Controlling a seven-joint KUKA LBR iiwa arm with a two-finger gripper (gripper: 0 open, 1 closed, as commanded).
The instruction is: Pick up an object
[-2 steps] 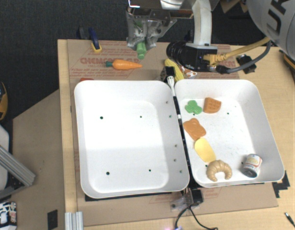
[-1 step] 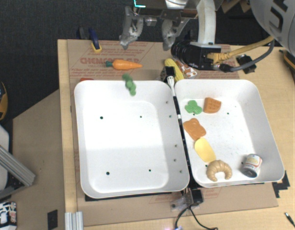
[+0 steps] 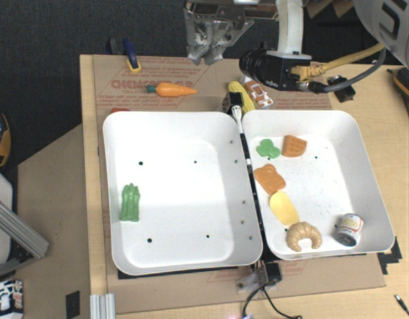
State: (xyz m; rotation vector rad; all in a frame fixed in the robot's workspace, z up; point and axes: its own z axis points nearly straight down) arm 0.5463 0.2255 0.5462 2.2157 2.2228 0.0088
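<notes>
Closest to me, a toy croissant [image 3: 303, 236] lies against the near rim of the right bin [image 3: 370, 178], with a small tin can [image 3: 349, 230] on its side just beside it in the near right corner; further back a yellow piece [image 3: 283, 208] touches an orange slice of toast [image 3: 269, 177], and beyond them sit a green broccoli-like piece [image 3: 268, 149] and a second orange piece [image 3: 293, 145]; all of these crowd the bin's left half, leaving bare floor along its right wall; the left bin [image 3: 171, 138] holds a green bundle [image 3: 130, 203] near its left wall, well apart from everything else, with wide open floor around it; behind the bins, on the cardboard, a carrot [image 3: 172, 90] lies flat, and a corn cob [image 3: 239, 96] rests near the seam between the bins; the gripper [image 3: 209, 45] hangs high over the cardboard behind the left bin, nothing between its fingers; how far they are spread I cannot tell
</notes>
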